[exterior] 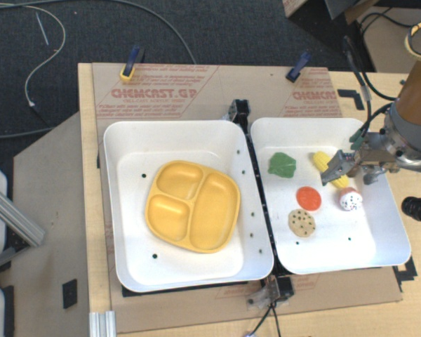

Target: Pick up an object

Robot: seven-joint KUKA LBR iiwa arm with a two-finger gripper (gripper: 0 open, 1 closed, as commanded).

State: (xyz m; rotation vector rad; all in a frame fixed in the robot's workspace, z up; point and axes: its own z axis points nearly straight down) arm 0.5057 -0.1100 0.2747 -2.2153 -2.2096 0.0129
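Counter with two white bins; pincer (339, 169) above yellow toy (325, 163) in right bin (379, 248), finger spread unreadable. Toy probably light, rigid, smooth: grip mid-body.

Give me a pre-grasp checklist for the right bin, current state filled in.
1. Gripper over the right bin: ok.
2. Nearest target, yellow piece, partly hidden by the gripper: ok.
3. Object between the fingers: cannot tell.
4. Neighbours spaced from target: not ok, white dotted ball and red disc lie close.
5. Green piece and cookie apart from the gripper: ok.
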